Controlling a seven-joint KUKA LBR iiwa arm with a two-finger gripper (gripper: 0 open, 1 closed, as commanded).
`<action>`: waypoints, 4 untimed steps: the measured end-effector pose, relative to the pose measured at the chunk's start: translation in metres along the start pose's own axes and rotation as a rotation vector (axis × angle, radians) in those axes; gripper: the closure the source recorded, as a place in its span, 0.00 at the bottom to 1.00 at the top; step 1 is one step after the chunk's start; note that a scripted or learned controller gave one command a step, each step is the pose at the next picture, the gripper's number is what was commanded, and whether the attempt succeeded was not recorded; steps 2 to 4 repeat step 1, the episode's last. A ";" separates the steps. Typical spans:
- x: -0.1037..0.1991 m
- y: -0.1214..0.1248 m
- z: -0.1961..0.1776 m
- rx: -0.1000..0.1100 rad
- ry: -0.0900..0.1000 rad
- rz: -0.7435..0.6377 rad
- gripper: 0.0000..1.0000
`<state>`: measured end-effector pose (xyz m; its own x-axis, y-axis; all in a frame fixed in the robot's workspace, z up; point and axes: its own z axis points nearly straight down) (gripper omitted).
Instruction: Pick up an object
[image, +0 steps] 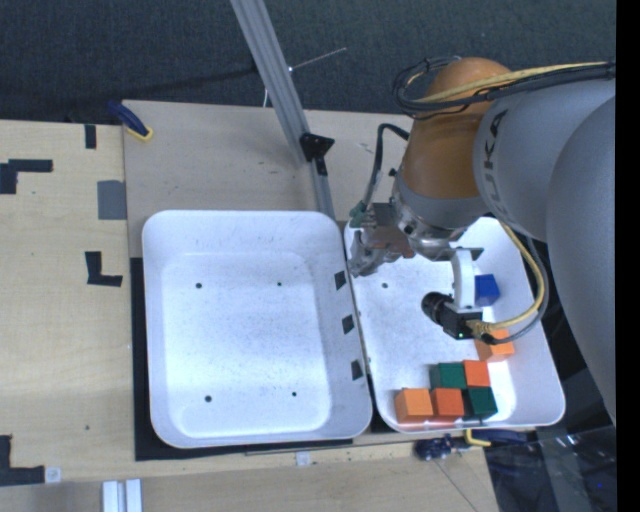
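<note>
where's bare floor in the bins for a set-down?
Left shallow white bin: floor bare wall to wall. Right white bin: open patch between the divider and the orange and green blocks. Crowded at its near-right corner; the blue block sits beside the grey arm's gripper.

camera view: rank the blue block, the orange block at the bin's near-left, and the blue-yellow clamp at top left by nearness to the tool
Tool is at the right bin's upper left.
1. Blue block: right of the tool, same bin.
2. Orange block: that bin's near edge.
3. Blue-yellow clamp: bench's far left.
</note>
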<state>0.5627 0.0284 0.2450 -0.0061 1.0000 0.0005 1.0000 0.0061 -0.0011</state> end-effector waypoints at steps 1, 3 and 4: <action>0.059 0.008 0.004 0.000 0.000 -0.001 1.00; 0.059 0.008 0.004 0.000 0.000 -0.001 1.00; 0.059 0.008 0.004 0.000 0.000 -0.001 1.00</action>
